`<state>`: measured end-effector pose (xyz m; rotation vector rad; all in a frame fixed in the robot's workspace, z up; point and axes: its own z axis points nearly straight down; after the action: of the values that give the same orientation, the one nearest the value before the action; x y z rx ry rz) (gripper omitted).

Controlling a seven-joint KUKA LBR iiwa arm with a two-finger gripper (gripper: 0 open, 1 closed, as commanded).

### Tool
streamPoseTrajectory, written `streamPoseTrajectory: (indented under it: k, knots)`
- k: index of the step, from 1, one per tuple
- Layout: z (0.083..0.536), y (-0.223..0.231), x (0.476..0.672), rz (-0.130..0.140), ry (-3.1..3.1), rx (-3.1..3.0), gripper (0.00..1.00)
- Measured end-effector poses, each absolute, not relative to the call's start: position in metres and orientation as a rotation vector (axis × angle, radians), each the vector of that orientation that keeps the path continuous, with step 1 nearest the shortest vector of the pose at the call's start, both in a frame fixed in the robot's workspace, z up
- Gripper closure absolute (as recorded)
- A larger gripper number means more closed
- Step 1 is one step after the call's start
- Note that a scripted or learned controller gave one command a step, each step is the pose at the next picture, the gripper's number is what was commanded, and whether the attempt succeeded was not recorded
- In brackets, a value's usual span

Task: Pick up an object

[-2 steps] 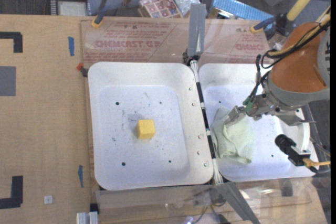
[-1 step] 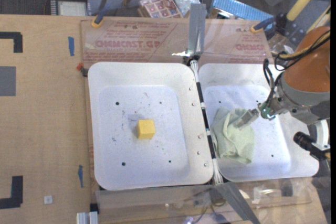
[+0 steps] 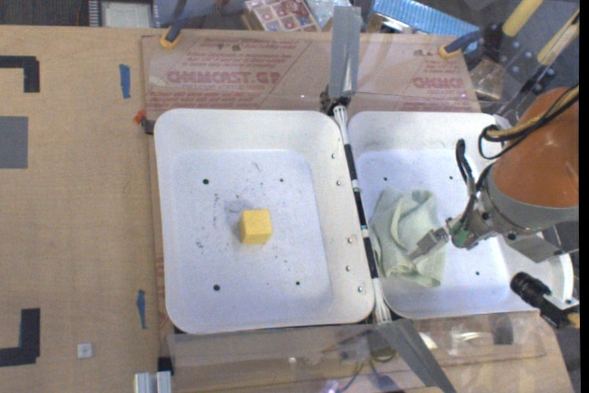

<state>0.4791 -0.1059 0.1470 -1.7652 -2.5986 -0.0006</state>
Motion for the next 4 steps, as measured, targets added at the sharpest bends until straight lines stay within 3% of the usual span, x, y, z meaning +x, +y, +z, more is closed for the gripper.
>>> streamPoseTrajectory:
  k: [1, 2, 3, 4]
  knots:
    - [0.130, -0.127, 0.531, -0.002, -2.598, -1.773, 0.00]
    - [0.088, -0.111, 0.495, -0.005, -2.869, -1.303, 0.00]
    - [0.185, -0.062, 0.489, -0.001, -2.807, -1.416, 0.00]
    - [0.116, -0.108, 0.521, -0.001, -2.902, -1.207, 0.00]
